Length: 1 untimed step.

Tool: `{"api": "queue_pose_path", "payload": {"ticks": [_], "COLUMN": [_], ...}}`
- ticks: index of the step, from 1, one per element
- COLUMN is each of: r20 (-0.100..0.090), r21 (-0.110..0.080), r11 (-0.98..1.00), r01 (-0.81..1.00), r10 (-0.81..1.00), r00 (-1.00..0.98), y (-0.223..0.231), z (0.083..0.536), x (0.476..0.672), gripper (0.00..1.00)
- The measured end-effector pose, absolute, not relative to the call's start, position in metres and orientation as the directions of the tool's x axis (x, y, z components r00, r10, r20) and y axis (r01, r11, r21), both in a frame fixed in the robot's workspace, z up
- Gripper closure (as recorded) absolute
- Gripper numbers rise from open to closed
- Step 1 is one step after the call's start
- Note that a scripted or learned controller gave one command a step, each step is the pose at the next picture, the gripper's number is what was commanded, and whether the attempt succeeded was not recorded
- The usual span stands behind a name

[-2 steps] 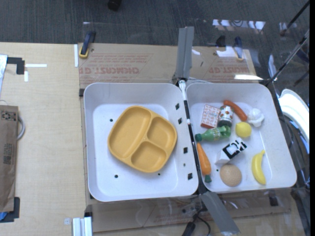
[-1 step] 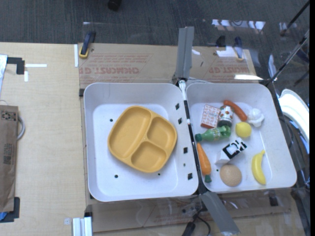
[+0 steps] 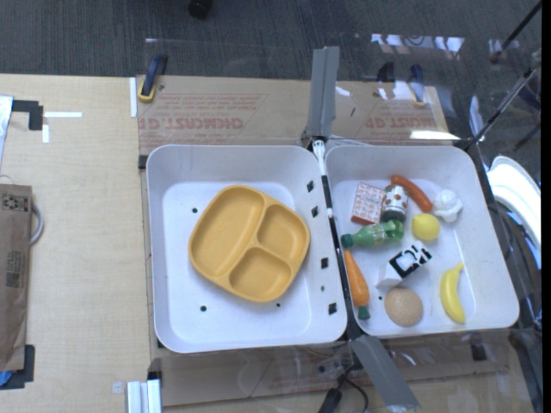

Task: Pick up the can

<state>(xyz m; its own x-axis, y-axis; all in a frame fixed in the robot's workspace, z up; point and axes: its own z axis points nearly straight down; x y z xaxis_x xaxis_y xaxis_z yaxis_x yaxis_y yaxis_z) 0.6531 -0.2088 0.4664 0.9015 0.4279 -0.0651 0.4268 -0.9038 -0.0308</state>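
Standing upright, small cylindrical can [image 3: 395, 201] touches glossy green bottle [image 3: 372, 236].

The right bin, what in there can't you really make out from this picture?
- Can: too small in the camera view to read its label; the green bottle lies against its lower end.
- Red and white packet: print too small to read.
- Orange item behind the can: partly hidden by it, identity unclear.
- White lump near the right bin wall: too blurred to identify.
- Black and white object: markings unreadable.
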Motion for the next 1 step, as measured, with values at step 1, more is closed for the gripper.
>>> {"api": "queue_pose_path", "payload": {"ticks": [1], "r20": [-0.072], "r21": [-0.034], "r11": [-0.901], "r01": [0.433], "r10": [0.434], "r00": [0.898], "y": [-0.2074], "z": [0.4708], "x": [0.6556], "gripper": [1.0]}}
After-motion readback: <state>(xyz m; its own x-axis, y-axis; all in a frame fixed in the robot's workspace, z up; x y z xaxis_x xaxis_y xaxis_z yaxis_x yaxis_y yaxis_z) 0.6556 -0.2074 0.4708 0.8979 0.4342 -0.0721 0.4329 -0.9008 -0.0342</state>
